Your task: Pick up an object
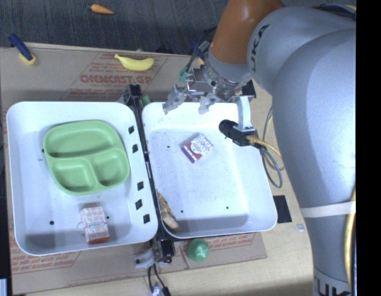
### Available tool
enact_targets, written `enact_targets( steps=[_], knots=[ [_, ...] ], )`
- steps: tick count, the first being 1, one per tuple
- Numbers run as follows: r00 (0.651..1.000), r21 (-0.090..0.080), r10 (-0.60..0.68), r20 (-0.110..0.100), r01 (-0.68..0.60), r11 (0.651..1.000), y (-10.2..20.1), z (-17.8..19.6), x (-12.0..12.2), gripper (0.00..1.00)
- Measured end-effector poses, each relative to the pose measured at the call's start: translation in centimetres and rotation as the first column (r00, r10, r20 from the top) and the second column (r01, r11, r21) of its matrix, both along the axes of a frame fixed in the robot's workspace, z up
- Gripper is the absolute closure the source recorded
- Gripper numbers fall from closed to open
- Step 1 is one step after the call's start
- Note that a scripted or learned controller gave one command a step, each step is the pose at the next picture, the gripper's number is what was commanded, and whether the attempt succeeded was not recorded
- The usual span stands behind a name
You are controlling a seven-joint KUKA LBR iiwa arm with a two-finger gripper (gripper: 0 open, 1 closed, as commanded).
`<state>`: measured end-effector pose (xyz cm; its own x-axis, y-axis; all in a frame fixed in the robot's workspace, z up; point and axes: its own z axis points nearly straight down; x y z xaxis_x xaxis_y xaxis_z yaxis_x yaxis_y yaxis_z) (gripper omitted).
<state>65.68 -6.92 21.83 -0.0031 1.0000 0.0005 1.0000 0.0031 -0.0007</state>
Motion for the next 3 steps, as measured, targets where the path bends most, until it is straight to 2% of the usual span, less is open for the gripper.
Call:
enact_targets(
  steps=[1, 2, 3],
  knots=[
    [1.0, -0.002, 0.002, -0.005, -0.002, 1.0, -2.3, -7.6, -0.1, 0.0],
    [1.0, -0.001, 0.005, -0.003, -0.005, 1.0, -2.2, -6.4, 0.0, 1.0],
    [1.0, -0.001, 0.005, -0.004, -0.005, 1.0, -2.2, -6.4, 0.0, 0.0]
  ],
)
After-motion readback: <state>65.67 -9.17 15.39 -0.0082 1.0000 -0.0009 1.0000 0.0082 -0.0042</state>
